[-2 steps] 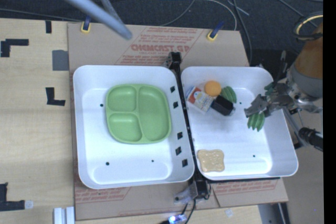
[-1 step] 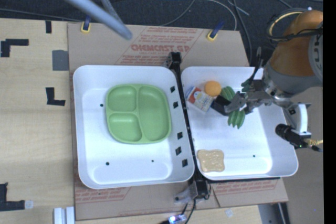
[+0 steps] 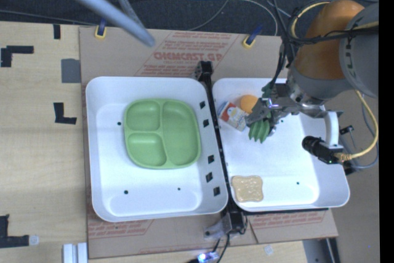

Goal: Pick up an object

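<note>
The right bin (image 3: 320, 185) holds a small red-and-white packet (image 3: 233, 115), an orange ball (image 3: 248, 102), a green ridged object (image 3: 261, 129) and a tan slice of toast (image 3: 247, 188) near the front edge. My gripper (image 3: 268, 113) hangs low over the bin's back left area, right above the green object and beside the orange ball. The wrist and fingers cover part of the green object, so I cannot make out whether it is touched.
The left bin (image 3: 104, 188) holds a green divided plate (image 3: 162, 133). A black divider (image 3: 212, 132) runs between the bins. Cables trail behind the bins and around the arm's wrist at the right.
</note>
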Controlling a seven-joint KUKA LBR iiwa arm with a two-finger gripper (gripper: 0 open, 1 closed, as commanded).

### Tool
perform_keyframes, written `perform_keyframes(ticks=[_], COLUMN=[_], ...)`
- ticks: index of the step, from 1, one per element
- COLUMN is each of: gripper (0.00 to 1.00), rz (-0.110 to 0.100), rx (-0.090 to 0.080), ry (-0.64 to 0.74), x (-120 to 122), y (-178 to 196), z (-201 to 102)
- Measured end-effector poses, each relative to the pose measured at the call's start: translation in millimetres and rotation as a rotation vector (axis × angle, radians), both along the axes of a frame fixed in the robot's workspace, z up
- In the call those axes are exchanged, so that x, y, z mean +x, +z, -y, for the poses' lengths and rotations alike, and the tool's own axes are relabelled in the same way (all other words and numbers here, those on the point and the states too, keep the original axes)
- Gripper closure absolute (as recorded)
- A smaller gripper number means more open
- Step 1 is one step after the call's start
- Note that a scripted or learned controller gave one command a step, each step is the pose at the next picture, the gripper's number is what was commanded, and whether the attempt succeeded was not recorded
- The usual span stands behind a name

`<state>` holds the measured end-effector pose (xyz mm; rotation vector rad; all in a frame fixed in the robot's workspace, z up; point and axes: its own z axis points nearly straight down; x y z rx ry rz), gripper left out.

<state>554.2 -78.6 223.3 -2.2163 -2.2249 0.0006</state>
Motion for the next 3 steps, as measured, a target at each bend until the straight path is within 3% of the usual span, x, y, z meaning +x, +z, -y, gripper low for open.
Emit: perform_keyframes(ticks=[3], gripper=[1.0], rz=[0.001], rx=[0.001], ry=[0.002], x=[44], y=[8], z=[-141])
